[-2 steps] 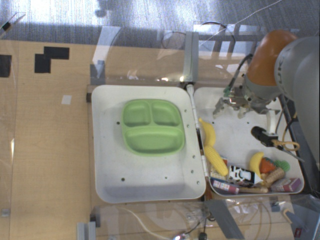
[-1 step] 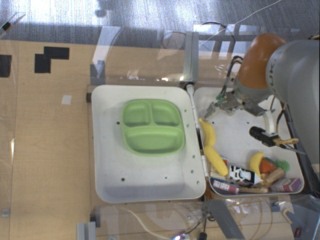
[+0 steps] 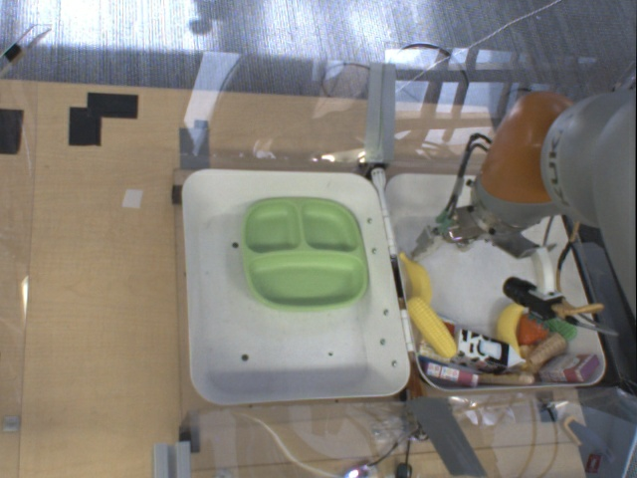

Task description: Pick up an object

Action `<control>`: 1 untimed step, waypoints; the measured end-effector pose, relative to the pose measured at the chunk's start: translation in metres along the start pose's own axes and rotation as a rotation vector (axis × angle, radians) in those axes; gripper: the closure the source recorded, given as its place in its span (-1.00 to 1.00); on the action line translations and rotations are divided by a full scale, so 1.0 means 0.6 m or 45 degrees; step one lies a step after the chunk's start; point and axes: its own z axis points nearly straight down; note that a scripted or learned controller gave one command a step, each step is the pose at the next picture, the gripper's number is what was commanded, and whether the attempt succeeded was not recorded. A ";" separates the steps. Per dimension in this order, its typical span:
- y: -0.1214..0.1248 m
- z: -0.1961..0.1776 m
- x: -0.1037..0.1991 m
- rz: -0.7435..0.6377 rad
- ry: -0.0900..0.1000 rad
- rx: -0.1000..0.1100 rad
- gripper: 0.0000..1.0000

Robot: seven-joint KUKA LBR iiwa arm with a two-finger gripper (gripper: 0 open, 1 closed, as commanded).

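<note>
Hovering claw (image 3: 453, 229), grip state unclear, well above corn cob (image 3: 431, 328) in right bin (image 3: 438, 207).

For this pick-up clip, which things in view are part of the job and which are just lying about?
Job:
- pincer, above the right bin
- candidates in that bin: corn cob, banana, carrot, black-and-white packet

Lying about:
- green divided plate in the left bin
- black markers on the bench

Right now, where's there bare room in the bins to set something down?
Left bin: bare floor all around the green divided plate, widest along the near edge. Right bin: open middle under the arm; its near end is crowded with corn, banana and packets.
</note>
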 end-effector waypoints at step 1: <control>0.078 0.004 -0.035 -0.054 -0.001 0.003 -1.00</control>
